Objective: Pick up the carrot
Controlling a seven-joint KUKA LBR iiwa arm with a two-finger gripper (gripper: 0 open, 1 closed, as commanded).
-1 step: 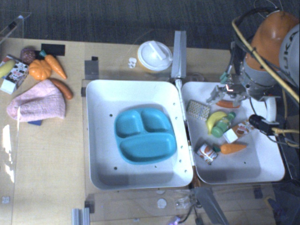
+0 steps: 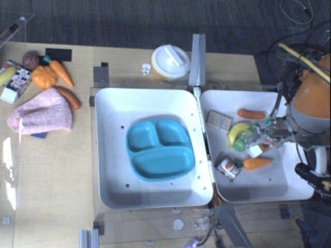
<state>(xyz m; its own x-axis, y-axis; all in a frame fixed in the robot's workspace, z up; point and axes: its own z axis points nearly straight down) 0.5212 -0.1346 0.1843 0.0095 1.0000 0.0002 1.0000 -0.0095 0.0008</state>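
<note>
The carrot (image 2: 256, 163) lay in the right bin (image 2: 289, 187), toward its near edge, beside a small can (image 2: 228, 169). Just beyond it the gripper (image 2: 264, 134) hung over a white block (image 2: 255, 150); its state could not be told. A sausage (image 2: 251, 114) lay by the far edge.

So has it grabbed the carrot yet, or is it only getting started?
Not yet. The carrot lies on the floor of the right bin, beside a small can. The gripper is down among the toys just above it, near the banana. Nothing looks lifted, so the grasp and lift remain.
</note>
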